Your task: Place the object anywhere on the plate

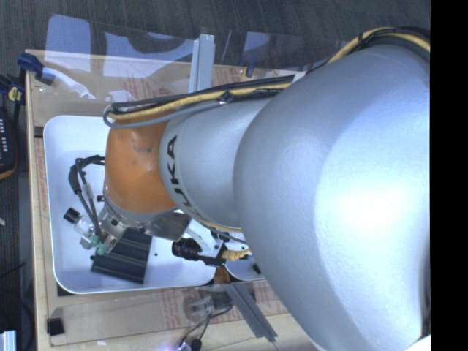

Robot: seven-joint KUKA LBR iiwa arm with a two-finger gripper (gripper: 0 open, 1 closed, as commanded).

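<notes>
The wooden counter [110,309] carries a white bin [55,196] my arm [292,181] hangs over. I can't tell the pincer's [121,254] state, nor find object or plate; I'd lift clear and check first.

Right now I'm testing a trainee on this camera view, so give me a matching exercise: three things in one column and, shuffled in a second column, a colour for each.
Things:
1. bin
2. wrist band
3. block under the wrist

Colours:
A. black
B. white
C. orange

Pairs: 1-B, 2-C, 3-A
</notes>
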